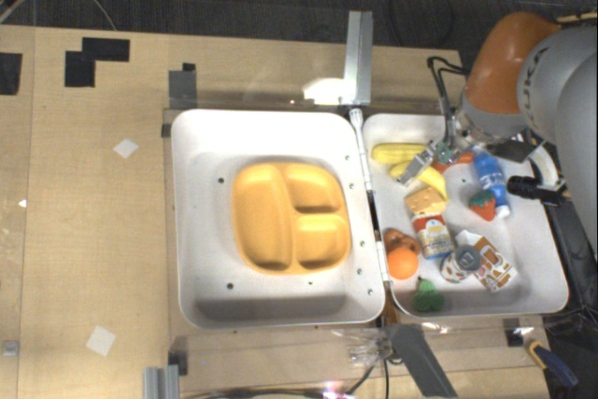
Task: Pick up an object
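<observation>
The right bin (547, 280) holds a heap of small objects. A yellow banana (394, 150) lies at its back left, with a yellow block (422, 178) just in front of it. My gripper (439, 154) hangs low over the back of this bin, right at the banana's right end and above the yellow block. Nothing is visibly held. A tan cracker-like block (425, 199), a red and white can (433, 235), an orange (403, 265) and a green toy (428, 296) run down the bin's left side. A blue bottle (490, 175) and a red strawberry (482, 205) lie to the gripper's right.
The left bin (201, 201) holds a yellow divided plate (288, 215). A round dark-rimmed item (463, 263) and a printed packet (494, 266) lie at the right bin's front. The grey and orange arm (523, 70) comes in over the bin's back right corner.
</observation>
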Controlling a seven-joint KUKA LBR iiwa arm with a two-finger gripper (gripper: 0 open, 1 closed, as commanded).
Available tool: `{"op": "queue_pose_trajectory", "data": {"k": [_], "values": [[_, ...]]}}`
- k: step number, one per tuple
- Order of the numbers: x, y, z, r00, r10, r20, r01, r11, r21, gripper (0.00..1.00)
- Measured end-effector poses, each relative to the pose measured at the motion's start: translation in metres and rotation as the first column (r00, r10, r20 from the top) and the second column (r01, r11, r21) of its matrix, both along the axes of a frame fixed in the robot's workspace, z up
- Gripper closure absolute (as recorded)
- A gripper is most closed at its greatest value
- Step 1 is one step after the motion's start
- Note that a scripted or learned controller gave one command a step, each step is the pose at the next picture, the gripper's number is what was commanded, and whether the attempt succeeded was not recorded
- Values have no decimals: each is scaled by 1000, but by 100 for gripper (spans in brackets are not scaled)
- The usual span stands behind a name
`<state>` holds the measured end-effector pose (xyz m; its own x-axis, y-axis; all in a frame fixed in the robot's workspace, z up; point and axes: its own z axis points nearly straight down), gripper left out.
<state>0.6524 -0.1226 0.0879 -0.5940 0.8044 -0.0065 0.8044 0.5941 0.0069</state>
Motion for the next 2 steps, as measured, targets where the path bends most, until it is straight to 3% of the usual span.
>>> {"op": "queue_pose_trajectory", "data": {"k": [1, 2], "values": [[1, 0, 14, 1000, 8, 1, -8, 1000, -3, 100], [11, 69, 125, 965, -261, 2, 261, 965, 5, 100]]}}
